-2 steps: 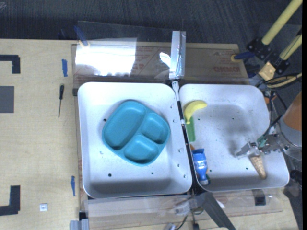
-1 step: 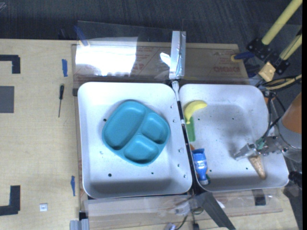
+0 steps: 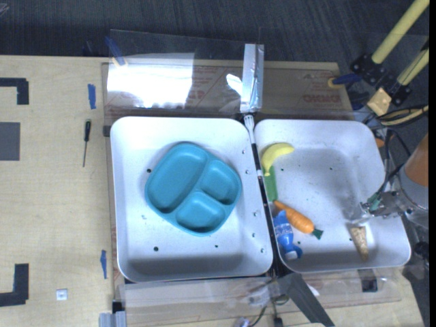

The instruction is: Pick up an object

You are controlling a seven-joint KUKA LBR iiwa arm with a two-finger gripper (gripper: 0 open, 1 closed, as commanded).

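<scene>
My gripper [image 3: 371,206] hangs over the right side of the right bin [image 3: 327,162], reaching in from the right edge. Just below it, near the bin's front right corner, lies a small tan cone-shaped object [image 3: 359,240], apart from the gripper. Along the bin's left wall are a yellow banana [image 3: 276,153], a green piece [image 3: 271,186], an orange carrot [image 3: 298,219] and a blue bottle [image 3: 285,236]. I see nothing held by the gripper.
The left bin [image 3: 136,244] holds a blue divided plate [image 3: 193,187]. A clear plastic sheet [image 3: 177,80] and a metal divider [image 3: 252,77] stand behind the bins. Yellow poles and cables [image 3: 392,36] crowd the upper right.
</scene>
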